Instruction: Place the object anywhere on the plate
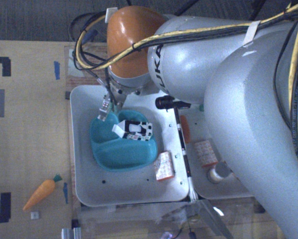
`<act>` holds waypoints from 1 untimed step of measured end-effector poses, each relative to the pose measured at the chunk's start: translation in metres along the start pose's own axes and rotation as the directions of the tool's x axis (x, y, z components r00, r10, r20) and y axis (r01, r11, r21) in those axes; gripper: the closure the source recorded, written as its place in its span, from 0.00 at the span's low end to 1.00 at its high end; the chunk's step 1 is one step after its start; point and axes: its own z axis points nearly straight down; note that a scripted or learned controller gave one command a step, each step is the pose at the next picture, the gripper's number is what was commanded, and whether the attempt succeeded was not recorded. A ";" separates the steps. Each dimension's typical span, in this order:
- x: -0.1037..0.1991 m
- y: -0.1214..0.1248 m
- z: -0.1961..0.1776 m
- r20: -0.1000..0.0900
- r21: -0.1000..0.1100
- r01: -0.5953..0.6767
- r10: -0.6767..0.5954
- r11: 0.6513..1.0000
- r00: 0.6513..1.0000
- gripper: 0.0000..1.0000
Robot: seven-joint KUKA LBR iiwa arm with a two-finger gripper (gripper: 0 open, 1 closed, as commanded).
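A teal heart-shaped plate lies in the left white bin. On the plate's upper right part rests a small black-and-white patterned object, lying flat. My gripper hangs under the orange wrist band, over the plate's upper left rim and a short way left of the object. Nothing is seen in its grasp. The big grey arm covers the upper right of the view and hides most of the right bin.
A small red-and-white box lies in the left bin beside the plate's lower right edge. The right bin holds an orange piece, a printed carton and a pale cylinder. A toy carrot lies on the bench at lower left.
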 end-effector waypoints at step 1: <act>-0.001 0.001 -0.008 0.002 -0.002 0.000 0.000 1.000 1.000 1.00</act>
